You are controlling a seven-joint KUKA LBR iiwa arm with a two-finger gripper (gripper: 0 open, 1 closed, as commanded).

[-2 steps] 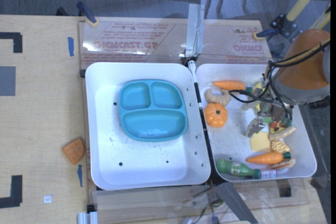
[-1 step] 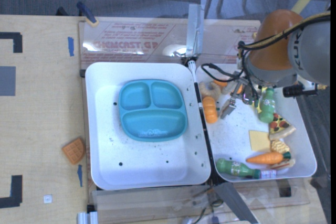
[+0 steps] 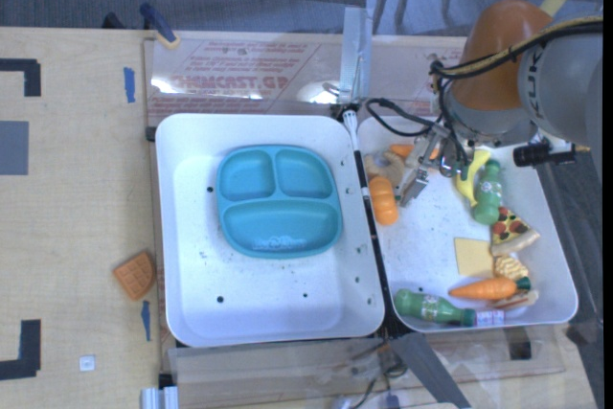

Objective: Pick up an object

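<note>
My gripper (image 3: pixel 414 179) hangs low over the upper left part of the right bin (image 3: pixel 560 287), pointing down and to the left. Just left of its tip lies an orange rounded toy (image 3: pixel 383 200) by the bin's left wall. A small orange piece (image 3: pixel 400 151) sits right behind the gripper. To its right lie a yellow banana (image 3: pixel 466 179) and an upright-looking green bottle (image 3: pixel 489 193). Nothing is visibly held.
Further front in the right bin are a pizza slice (image 3: pixel 511 227), a yellow cheese square (image 3: pixel 472 256), a carrot (image 3: pixel 487 288) and a lying green bottle (image 3: pixel 436 306). The left bin (image 3: pixel 192 302) holds a blue divided plate (image 3: pixel 279 201). A brown waffle piece (image 3: pixel 135 274) lies on the bench.
</note>
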